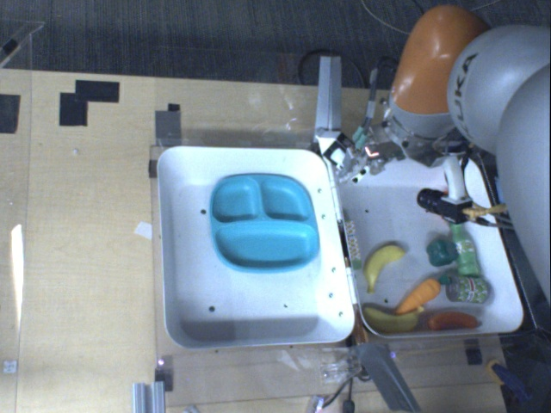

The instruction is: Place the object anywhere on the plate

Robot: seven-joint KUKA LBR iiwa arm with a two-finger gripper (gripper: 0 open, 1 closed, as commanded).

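A blue plate (263, 222) with three compartments lies in the middle of the left bin (185, 317), and nothing rests on it. My gripper (354, 163) hangs over the far left corner of the right bin (508, 312), close to the wall between the two bins. Nothing shows in it. The loose objects lie in the near half of the right bin: a yellow banana (382, 261), an orange carrot (418, 295), a second yellowish banana (392, 319) and a red pepper-like piece (452, 321).
A teal lump (442, 250), a green packet (466, 256) and a small can (469, 290) crowd the right bin's near right side. A metal post (328, 93) stands behind the bins. The grey arm (504, 101) fills the upper right.
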